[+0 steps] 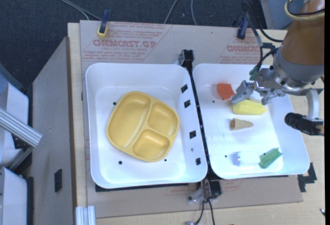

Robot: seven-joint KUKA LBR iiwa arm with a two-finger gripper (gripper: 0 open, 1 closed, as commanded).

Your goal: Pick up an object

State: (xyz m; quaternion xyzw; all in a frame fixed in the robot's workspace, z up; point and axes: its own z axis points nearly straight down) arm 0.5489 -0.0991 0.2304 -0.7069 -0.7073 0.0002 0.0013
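Judging by position, the likely target is the yellow object (pixel 249 109), an elongated, rounded piece lying in the right bin (pixel 294 159) toward its far half. It looks like a toy lemon or banana-like form: probably light, smooth plastic, likely slippery on its curved flanks. Best hold, in my estimate, is across the short axis at mid-length, where the sides are closest to parallel; a grip near either tapered end would tend to squirt it out.

End effector (pixel 256 94) sits directly over the far edge of the yellow object, fingers spread, one metal finger (pixel 241 96) down on the left side and the other toward the right. Nothing is visibly between them; no grasp confirmed. Whether the fingertips touch the object cannot be told from this angle.

Neighbours in the same bin:
- orange block (pixel 224 91), just beside the yellow object's left end, near the left finger. Risk of a bump on closing.
- tan cone (pixel 240 124), just in front of the yellow object, apart from it.
- small clear-blue item (pixel 235 158) and green piece (pixel 270 157) near the front wall, well apart.

Left bin (pixel 98 115) carries a yellow divided tray (pixel 143 125), three compartments, nothing in them.

Arm (pixel 304 38) enters from the right; both bins rest on the table (pixel 129 38).
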